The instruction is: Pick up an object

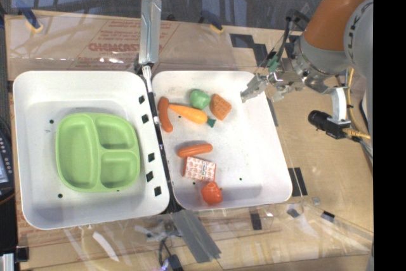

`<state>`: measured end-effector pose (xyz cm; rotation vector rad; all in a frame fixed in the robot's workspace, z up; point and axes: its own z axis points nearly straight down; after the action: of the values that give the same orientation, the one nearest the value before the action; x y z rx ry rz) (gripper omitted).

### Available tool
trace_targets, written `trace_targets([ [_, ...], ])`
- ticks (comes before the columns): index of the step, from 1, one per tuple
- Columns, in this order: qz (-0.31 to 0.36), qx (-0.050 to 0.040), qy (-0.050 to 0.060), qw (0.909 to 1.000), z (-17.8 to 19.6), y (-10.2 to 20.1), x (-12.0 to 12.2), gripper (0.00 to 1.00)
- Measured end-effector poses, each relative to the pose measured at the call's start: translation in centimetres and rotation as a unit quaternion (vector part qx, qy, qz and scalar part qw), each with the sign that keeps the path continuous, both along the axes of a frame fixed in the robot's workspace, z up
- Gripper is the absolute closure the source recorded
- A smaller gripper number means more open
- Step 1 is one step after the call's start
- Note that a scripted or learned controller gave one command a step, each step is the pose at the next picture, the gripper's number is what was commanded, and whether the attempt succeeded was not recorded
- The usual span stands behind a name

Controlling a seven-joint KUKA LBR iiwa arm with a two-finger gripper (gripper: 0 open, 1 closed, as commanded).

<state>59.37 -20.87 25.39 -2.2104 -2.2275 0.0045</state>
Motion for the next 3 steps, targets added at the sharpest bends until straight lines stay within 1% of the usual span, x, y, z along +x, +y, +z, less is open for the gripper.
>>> trace_targets([
  [1, 0.036, 0.0006, 0.002, 0.9994, -10.2, 6.0, 3.8, 0.0],
  [2, 0.054, -0.0007, -0.001, 0.9985, -16.2, 11.3, 4.8, 0.0],
  [3, 0.056, -0.0001, 0.001, 0.9984, -15.2, 11.4, 4.8, 1.0],
])
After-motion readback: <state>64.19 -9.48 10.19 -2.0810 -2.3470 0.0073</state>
